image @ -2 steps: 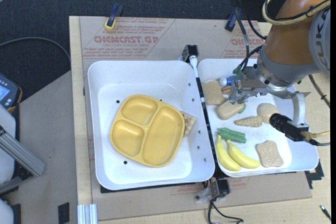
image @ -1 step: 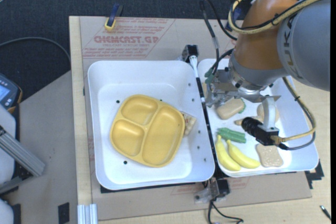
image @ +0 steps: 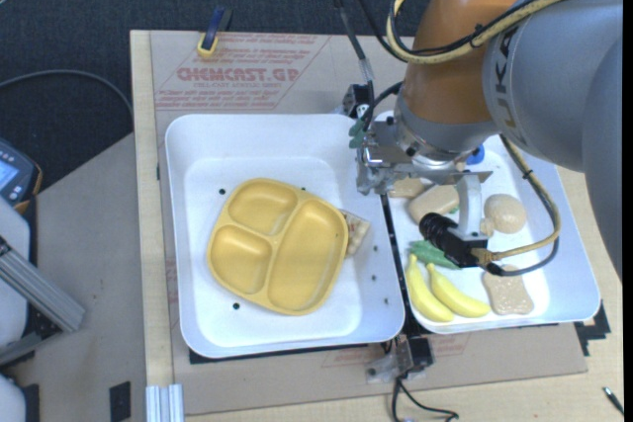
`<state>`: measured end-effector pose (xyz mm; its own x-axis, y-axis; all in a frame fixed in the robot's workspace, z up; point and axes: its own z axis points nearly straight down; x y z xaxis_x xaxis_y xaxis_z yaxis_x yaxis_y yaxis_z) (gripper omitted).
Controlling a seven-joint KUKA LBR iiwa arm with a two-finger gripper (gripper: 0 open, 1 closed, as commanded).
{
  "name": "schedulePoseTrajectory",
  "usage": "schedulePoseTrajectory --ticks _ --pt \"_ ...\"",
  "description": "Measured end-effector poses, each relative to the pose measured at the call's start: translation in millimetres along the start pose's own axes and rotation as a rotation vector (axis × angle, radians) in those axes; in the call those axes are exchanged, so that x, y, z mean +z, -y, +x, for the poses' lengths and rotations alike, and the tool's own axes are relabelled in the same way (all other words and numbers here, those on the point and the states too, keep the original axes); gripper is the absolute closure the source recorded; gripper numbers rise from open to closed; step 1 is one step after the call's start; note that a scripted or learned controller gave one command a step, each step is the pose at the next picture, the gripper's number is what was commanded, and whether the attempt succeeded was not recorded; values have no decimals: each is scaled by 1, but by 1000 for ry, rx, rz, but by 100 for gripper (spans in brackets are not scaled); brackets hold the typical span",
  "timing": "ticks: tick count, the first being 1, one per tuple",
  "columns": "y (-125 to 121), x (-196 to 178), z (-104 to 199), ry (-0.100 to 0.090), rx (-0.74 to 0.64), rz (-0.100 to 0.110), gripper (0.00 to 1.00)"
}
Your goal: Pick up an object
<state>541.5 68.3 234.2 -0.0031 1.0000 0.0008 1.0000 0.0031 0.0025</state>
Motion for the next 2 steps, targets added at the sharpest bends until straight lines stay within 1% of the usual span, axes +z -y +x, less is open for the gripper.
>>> schedulePoseTrajectory --ticks 1,2 --pt "8 18 1 0 3 7 100" --pt "1 -1 3 1 2 -1 100"
